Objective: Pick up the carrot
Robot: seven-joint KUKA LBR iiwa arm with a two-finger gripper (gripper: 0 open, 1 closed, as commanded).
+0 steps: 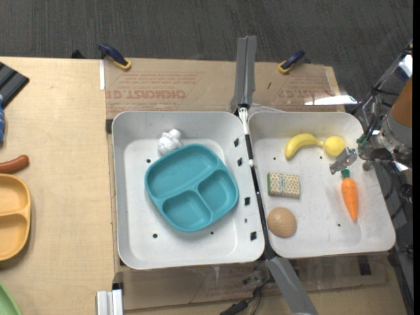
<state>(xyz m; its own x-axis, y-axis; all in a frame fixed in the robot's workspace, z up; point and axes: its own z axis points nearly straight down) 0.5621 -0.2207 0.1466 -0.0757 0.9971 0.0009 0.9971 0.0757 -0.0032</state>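
approach step: gripper (352, 161) hovers at the frame's right, just above the carrot (350, 198); jaw state i cannot tell. next, descend over the carrot's middle.

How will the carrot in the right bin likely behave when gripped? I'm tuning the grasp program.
The carrot looks like a rigid toy, so it probably won't flex. Its tapered, rounded body could slip from the gripper or roll if nudged sideways. It lies flat and apart from the lemon, so a grasp across its thick upper end seems safest.
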